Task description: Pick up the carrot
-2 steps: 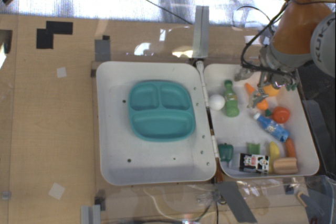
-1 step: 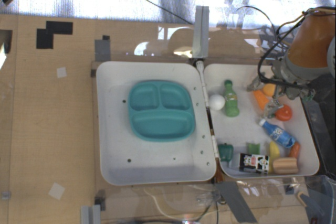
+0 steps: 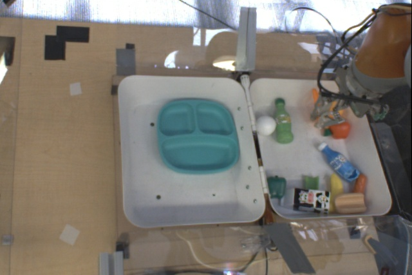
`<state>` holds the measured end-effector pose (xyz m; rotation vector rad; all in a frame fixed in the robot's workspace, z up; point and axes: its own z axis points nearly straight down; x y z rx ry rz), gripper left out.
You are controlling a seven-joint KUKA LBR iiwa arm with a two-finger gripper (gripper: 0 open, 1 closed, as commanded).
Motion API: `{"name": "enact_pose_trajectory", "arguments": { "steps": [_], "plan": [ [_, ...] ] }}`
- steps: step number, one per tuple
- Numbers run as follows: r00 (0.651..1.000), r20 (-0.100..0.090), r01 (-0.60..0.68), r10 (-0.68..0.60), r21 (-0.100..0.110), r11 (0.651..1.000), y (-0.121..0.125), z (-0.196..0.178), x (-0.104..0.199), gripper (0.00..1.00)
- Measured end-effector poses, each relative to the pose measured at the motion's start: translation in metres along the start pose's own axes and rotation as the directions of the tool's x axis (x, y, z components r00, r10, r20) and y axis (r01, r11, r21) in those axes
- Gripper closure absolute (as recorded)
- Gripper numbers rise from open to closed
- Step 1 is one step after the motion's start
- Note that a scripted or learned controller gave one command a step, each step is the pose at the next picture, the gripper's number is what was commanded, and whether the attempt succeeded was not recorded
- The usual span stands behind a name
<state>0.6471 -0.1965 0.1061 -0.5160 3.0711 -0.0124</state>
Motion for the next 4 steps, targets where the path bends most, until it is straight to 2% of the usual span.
{"name": "enact_pose_trajectory", "arguments": {
  "steps": [1,2,3,4],
  "plan": [
    [0.989,-0.005,0.149,-0.149,-0.001,0.989,0.024,-0.123,0.015,1.0],
    [0.975,-0.002,0.221,-0.221,-0.003,0.975,0.07,0.012,-0.043,1.0],
    [0.871,-0.003,0.491,-0.491,-0.002,0.871,0.017,0.011,-0.035,1.0],
    [0.425,0.009,0.905,-0.905,-0.011,0.425,-0.012,0.009,-0.026,1.0]
  ]
}}
